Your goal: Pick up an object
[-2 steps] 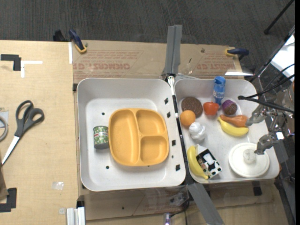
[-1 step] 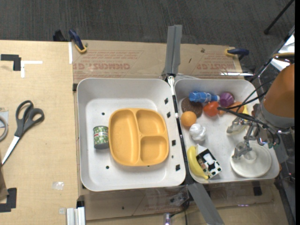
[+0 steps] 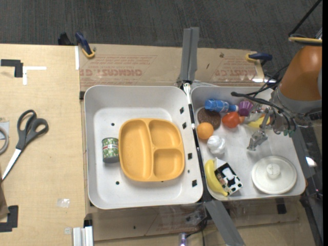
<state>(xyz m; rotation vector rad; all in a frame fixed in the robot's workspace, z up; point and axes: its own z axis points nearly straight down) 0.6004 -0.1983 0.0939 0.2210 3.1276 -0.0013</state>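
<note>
Over the right bin (image 3: 297,152), fingers (image 3: 254,141) empty, their spread impossible to tell.

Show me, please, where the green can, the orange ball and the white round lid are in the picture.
green can (image 3: 110,150): camera view, on the middle of its printed side.
orange ball (image 3: 204,130): camera view, on the middle of its top.
white round lid (image 3: 274,175): camera view, on its flat top beside the knob.

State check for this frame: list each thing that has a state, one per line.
gripper: low over the right bin, holding nothing
divided yellow plate: flat in the left bin, upright
green can: on its side, beside the plate
banana: lying flat
white lid: knob up
scissors: on the bench, blades shut
</note>
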